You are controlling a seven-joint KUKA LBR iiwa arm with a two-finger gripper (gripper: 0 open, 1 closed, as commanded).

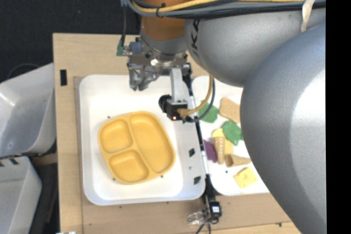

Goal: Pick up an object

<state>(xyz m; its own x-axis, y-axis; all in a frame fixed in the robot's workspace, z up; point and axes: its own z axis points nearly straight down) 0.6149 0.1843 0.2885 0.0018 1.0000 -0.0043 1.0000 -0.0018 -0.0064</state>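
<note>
A pale wooden bench [68,118] carried two white bins, the left bin [88,134] holding a yellow three-part tray [136,146] at its centre. The grey arm [274,57] reached in from three o'clock, its gripper [141,82] hanging over that bin's twelve o'clock edge; whether it was clenched I couldn't tell. Small toy foods [230,142] lay in the right bin [219,186].

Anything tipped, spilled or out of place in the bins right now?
Nothing stands out. The yellow divided plate lies flat and upright in the left bin, slightly rotated. Small toy food pieces lie loosely scattered inside the right bin.
</note>
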